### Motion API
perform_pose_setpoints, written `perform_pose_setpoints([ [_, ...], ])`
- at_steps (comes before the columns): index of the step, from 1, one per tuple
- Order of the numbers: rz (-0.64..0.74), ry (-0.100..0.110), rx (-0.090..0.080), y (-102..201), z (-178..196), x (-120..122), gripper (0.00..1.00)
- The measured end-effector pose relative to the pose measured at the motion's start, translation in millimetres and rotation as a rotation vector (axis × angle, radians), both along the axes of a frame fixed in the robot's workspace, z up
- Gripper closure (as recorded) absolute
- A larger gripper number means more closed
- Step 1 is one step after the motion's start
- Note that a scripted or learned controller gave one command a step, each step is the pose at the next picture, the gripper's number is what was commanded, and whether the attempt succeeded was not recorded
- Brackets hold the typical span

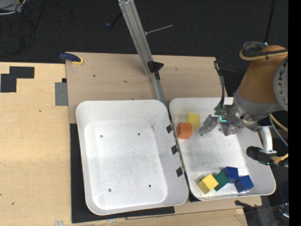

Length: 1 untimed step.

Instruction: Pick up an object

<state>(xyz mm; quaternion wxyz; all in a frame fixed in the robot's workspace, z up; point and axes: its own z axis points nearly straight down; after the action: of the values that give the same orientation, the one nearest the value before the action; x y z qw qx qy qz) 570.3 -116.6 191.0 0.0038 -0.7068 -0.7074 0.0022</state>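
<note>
Poised over the right bin [263, 185], gripper [217, 125] spread open, grasping nothing. Just left: yellow block [193, 119], orange block [184, 130]. Wrist partly blurred.

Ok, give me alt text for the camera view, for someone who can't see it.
The arm's tool hangs over the right bin, holding nothing, beside a yellow block and an orange block. Yellow, green and two blue blocks cluster by that bin's near edge.
</note>
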Motion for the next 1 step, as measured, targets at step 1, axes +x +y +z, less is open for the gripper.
perform_pose_setpoints([
  [1,-0.003,-0.005,-0.001,-1.3,2.4,0.8,0.00],
])
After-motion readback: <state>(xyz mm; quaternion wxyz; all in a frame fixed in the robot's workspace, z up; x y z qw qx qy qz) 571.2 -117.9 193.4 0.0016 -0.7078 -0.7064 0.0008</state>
